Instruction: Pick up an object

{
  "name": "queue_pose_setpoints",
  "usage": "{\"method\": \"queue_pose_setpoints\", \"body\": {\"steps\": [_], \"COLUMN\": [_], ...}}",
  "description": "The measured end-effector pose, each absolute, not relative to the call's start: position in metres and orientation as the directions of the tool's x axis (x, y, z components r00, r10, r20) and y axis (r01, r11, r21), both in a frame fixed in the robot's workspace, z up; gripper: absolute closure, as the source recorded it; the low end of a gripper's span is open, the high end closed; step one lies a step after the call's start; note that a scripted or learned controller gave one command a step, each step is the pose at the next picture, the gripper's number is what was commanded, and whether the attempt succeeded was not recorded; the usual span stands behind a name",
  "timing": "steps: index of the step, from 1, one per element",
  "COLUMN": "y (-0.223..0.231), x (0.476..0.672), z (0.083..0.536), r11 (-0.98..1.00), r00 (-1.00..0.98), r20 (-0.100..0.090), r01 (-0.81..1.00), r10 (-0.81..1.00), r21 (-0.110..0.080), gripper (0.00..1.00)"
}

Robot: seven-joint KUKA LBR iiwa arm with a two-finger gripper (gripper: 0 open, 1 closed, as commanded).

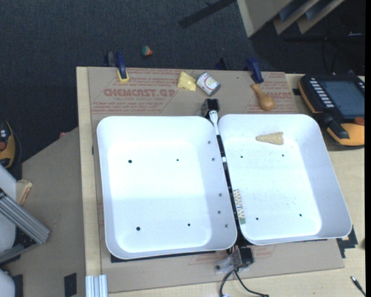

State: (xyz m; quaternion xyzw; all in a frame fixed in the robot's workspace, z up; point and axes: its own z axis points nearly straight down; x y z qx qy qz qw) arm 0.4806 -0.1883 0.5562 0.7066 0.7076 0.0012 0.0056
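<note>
Right bin [324,191]: tan wedge-shaped piece [271,138] at 12 o'clock | left bin [110,174]: bare | counter [145,93]: yellow scrap [186,82] beyond bins | hand: state cannot be told

Dark blue-grey carpet [69,35] all round, with a tiny colourful bit [147,51] lying on it up top. Pale wooden bench [353,174], brown cardboard sheet [145,90] clamped on by blue clamps [121,65]. Beige furniture [278,14] top right, aluminium rail [23,217] lower left. Even, soft lighting.

Brown bench board [145,96], two white bins [116,174], yellow wedge [186,82], wooden-handled tool [262,96]
</note>
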Motion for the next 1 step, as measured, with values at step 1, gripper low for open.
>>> {"method": "queue_pose_setpoints", "body": {"steps": [1], "y": [-0.1883], "x": [0.4806], "z": [0.5556], "r11": [0.001], "r00": [-0.001], "r20": [-0.006], "r01": [1.0], "r10": [1.0], "r21": [0.008], "gripper": [0.0]}}
